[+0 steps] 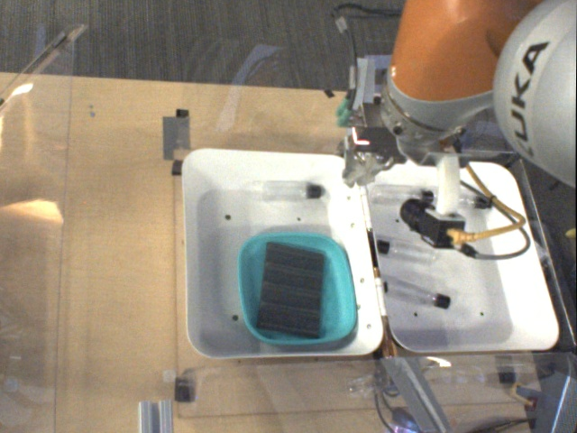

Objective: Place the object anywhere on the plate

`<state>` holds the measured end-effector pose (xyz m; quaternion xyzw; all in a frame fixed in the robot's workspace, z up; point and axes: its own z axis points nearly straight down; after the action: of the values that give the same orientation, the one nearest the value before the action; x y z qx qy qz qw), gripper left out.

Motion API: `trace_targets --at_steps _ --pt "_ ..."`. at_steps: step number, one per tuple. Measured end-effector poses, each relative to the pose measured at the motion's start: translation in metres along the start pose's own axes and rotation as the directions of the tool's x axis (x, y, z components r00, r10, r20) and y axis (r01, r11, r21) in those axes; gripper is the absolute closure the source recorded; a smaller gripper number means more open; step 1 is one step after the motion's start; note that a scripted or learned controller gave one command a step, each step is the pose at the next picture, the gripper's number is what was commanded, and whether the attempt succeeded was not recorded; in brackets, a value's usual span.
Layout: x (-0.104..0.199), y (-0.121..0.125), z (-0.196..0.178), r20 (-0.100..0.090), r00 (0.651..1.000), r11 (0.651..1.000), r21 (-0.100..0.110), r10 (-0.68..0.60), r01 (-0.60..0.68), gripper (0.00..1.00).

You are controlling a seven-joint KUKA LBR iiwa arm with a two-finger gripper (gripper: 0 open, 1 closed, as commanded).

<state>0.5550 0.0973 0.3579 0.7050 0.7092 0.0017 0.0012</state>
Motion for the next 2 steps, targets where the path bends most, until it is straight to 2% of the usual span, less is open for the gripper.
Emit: trace_targets --at_steps 1,2 --pt "-0.002 -0.064 0.072 0.0 0.999 0.999 0.002 -0.052 0.052 1.0" --pt "-0.045 -0.05 0.058 0.001 0.946 0.946 -0.003 -0.324 0.324 1.0"
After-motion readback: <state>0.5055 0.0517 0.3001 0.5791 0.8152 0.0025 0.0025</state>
